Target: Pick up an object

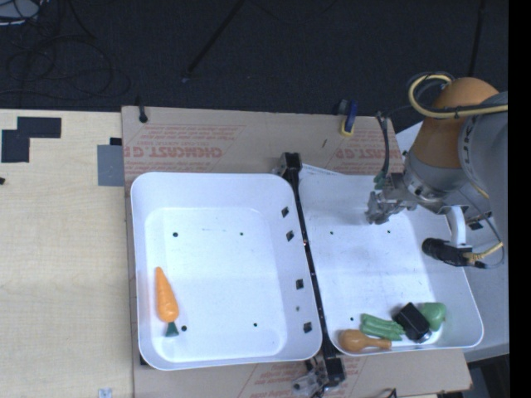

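Note:
An orange carrot (165, 295) with a dark green stem lies near the front left wall of the left bin (211, 193). In the right bin (357, 255), along the front edge, several small things are bunched together: a tan pear-shaped piece (362, 341), a green pod (381, 327), a black block (411, 322) and a pale green piece (433, 312). My gripper (381, 209) hangs over the back part of the right bin, far from that cluster, with nothing seen between its fingers.
A black divider (300, 247) with clips runs between the two bins. The grey arm with its orange band (452, 131) fills the right side, cables looping around it. Cardboard (216, 139) lies under the bins, and a wooden bench top (58, 255) extends to the left.

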